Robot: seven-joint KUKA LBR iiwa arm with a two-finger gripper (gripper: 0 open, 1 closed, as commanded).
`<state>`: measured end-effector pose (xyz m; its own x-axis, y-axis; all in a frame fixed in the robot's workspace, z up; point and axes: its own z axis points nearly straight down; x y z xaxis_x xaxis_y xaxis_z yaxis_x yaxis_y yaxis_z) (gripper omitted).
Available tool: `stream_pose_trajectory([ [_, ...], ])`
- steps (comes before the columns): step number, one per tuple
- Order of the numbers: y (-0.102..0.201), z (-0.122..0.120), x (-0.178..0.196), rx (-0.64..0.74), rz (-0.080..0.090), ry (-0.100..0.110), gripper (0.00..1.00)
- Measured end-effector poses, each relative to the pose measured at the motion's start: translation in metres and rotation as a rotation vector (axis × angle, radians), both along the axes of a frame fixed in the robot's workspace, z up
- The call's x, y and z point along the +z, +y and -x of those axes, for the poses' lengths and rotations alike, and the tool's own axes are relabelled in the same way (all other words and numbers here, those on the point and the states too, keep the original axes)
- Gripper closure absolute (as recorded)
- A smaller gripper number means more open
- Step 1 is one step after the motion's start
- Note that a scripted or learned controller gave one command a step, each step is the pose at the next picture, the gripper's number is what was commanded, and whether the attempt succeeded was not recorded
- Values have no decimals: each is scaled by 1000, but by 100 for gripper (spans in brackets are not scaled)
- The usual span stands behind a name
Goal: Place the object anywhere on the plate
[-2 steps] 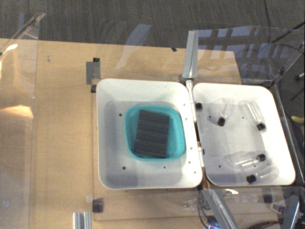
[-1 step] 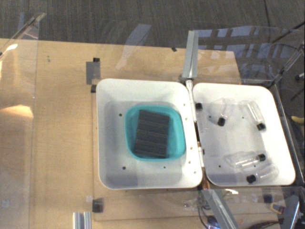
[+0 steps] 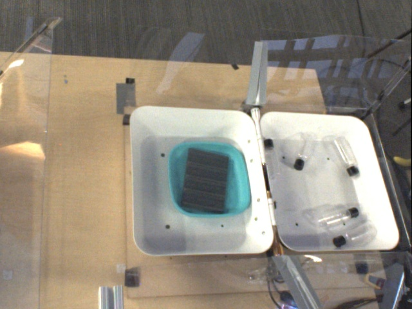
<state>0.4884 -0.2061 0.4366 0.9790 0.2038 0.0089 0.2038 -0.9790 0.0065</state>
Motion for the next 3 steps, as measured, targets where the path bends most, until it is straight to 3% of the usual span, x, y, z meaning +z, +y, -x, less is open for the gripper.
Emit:
stream_pose_trajectory([
  [3,1,-10,0,3,0,1,0],
])
